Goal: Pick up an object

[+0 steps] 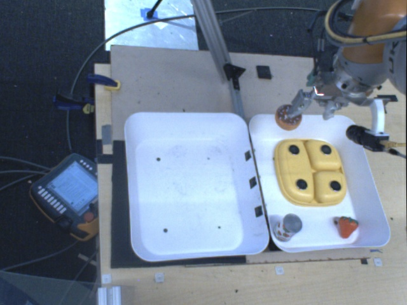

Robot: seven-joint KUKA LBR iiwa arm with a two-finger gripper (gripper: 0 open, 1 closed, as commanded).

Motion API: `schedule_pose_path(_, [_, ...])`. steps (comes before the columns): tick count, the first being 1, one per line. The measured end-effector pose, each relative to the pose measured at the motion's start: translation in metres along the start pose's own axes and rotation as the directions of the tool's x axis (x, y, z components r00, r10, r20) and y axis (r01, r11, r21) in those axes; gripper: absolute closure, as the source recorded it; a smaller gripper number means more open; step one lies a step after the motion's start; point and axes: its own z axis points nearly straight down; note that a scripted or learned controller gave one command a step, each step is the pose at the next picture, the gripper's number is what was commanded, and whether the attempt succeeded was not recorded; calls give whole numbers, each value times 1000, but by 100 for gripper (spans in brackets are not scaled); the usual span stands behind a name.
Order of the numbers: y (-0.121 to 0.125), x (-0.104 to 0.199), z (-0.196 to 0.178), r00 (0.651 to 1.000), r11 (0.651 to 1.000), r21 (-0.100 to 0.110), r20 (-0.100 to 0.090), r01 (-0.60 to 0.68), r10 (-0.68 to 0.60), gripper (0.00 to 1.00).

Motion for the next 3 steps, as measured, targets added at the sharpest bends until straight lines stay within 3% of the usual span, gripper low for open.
schedule_pose_path(1, [7,7,49,1000,1000,3,0,3,-3,0])
schedule_pose_path(2, [-3,6,98,1000,1000,4,0,-2,2,0])
schedule_pose_path(3, [7,0,149,1000,1000,-8,5,-2,2,0])
